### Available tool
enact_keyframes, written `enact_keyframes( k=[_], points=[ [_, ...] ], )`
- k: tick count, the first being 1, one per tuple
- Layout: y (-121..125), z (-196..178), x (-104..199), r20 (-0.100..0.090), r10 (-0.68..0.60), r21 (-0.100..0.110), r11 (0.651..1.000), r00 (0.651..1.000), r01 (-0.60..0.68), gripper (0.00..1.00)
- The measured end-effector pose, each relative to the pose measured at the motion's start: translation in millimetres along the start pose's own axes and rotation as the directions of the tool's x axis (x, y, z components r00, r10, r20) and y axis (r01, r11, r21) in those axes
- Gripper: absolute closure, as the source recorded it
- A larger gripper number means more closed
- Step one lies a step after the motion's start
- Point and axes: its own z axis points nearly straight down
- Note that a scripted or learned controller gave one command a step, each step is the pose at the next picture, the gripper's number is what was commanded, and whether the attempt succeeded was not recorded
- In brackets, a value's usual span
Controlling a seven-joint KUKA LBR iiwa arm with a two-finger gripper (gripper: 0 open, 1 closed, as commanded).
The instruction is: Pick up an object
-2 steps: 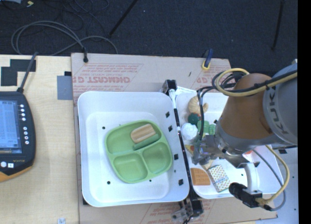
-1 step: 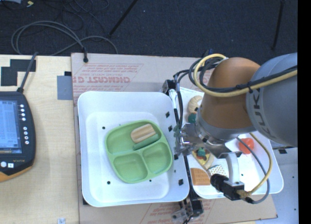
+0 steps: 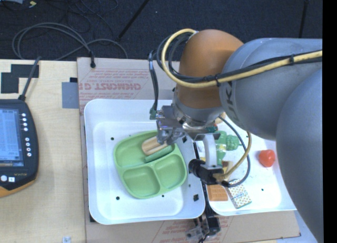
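Item 1. Left bin (image 3: 100,184): shallow, white, seated on a printed cardboard sheet (image 3: 118,81) that covers the desk (image 3: 47,205). It holds a green divided plate (image 3: 150,168) with three compartments, lying a little toward the bin's 3 o'clock side. In the plate's compartment toward 12 o'clock lies a tan wooden block (image 3: 151,145), tilted, its upper end running under the arm's tooling.

Item 2. Right bin (image 3: 274,197): white, touching the left bin along their shared wall. Contents: a small red-orange object (image 3: 267,157) at about 3 o'clock; a green toy-like object (image 3: 227,143) toward 11 o'clock, partly hidden by cables; an orange-brown flat square (image 3: 217,193) and a patterned card (image 3: 240,198) side by side near 7 o'clock.

Item 3. Arm: grey body entering from 3 o'clock, orange band (image 3: 208,60) above the wrist, a yellow cable looping round it. The end effector (image 3: 167,134) sits low over the green plate's 12 o'clock compartment, directly at the wooden block's upper end. Whether it is released or clenched cannot be told, nor whether it touches the block. A black fitting (image 3: 202,169) hangs over the wall between the bins.

Item 4. Handheld control pendant (image 3: 15,144): dark casing, lit screen, lying on the desk at 9 o'clock, well apart from the bins, a black cable leading off toward 12 o'clock.
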Motion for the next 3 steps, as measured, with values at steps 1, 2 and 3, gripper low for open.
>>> enact_keyframes(
  k=[1,2,3],
  points=[
    [-47,-109,28,-0.003,0.001,-0.004,1.000,1.000,-0.001,1.00],
    [-63,-139,-45,0.003,0.011,0.001,1.000,1.000,-0.011,1.00],
    [-63,-179,-104,0.003,0.011,0.000,1.000,1.000,-0.011,1.00]
  ],
)
